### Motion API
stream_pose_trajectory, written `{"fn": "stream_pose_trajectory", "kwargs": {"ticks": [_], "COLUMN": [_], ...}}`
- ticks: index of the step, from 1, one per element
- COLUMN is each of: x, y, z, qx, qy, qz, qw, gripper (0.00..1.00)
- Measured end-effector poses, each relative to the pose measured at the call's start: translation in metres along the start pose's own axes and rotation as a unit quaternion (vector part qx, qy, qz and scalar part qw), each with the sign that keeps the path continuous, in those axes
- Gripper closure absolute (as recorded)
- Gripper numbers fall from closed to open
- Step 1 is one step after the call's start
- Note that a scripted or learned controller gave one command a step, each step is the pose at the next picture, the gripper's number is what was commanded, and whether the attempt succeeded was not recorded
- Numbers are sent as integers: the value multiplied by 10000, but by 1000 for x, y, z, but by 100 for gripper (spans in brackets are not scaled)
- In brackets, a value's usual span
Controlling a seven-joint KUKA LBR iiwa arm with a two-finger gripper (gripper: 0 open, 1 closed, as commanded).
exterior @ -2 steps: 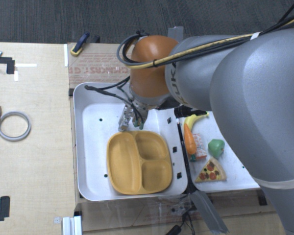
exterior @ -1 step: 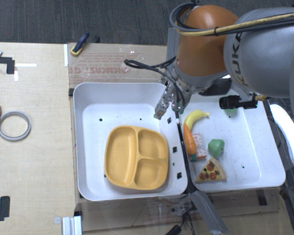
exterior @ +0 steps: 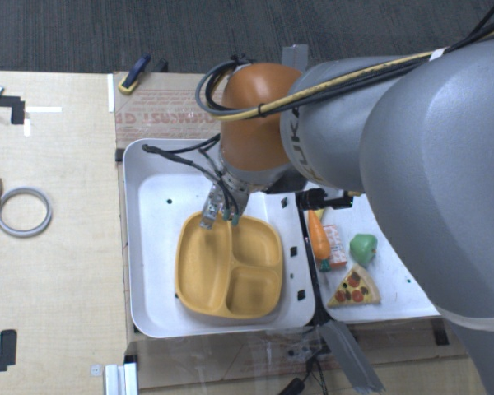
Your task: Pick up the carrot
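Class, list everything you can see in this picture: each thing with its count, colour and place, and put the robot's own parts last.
Bins: two, white, side by side on the bench.
Divided tray: one, yellow, in the left bin.
Carrot: one, orange, right bin, near the divider.
Pizza slice: one, yellow with red spots, right bin, front.
Round toy: one, green, right bin, beside the carrot.
Tape roll: one, grey, on the bench at left.
Clip: one, blue and yellow, behind the bins.
Arm: one, grey with orange band, from the right.
Gripper: one, above the tray's rear edge.
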State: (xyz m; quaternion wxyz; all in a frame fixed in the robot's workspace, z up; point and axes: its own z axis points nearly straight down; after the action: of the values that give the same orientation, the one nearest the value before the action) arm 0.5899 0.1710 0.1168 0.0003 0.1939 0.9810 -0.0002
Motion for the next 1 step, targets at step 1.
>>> {"fn": "stream_pose_trajectory", "kwargs": {"ticks": [1], "x": [3], "y": [-1], "z": [2], "qx": [32], "qy": [57], "qz": [-5], "qw": [10000], "gripper": [0]}}
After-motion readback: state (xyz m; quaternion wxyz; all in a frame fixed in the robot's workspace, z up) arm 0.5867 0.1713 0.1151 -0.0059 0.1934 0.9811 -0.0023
